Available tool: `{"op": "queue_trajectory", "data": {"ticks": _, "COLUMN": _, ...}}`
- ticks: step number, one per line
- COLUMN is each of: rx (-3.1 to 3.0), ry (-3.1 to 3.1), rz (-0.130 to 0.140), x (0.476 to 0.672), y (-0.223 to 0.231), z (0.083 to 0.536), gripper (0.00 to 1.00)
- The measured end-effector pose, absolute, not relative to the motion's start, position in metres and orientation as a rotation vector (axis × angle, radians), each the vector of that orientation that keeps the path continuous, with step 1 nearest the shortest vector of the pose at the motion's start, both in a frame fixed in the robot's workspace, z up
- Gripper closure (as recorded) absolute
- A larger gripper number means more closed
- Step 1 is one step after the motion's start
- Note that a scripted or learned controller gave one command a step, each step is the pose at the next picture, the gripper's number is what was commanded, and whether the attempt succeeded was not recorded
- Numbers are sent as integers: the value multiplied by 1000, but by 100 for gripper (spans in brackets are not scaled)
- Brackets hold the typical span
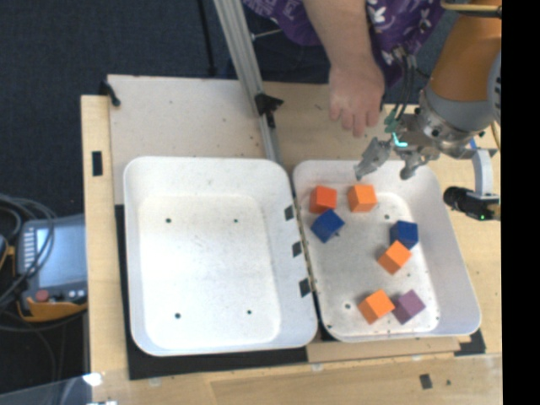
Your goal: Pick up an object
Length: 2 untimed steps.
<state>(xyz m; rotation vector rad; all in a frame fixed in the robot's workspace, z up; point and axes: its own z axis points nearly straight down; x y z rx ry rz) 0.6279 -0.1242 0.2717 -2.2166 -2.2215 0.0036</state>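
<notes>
- Gripper (390, 165) hangs at the right bin's (451, 251) 12 o'clock rim, fingers spread, nothing between them.
- Nearest orange cube (362, 197) lies at its 7 o'clock, apart.
- A person's hand (355, 99) hovers at 11 o'clock.

Cut off by the top edge: person in a purple floral shirt (396, 7), head and shoulders out of frame, only forearm and pale hand (356, 99) visible. Grey and orange robot arm (466, 66) cropped at right. Slanted aluminium post (243, 57) running out past the top. Grey handheld screen unit (46, 256) clipped by the left edge, display too blurred to read. Wooden counter (97, 226) cropped along the bottom.
</notes>
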Motion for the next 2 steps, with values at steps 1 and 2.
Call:
{"op": "queue_trajectory", "data": {"ticks": 1, "rx": -2219, "ry": -2225, "rz": 0, "x": 629, "y": -124, "z": 274, "gripper": 0}}
{"op": "queue_trajectory", "data": {"ticks": 2, "rx": -2217, "ry": -2223, "rz": 7, "x": 630, "y": -116, "z": 223, "gripper": 0}}
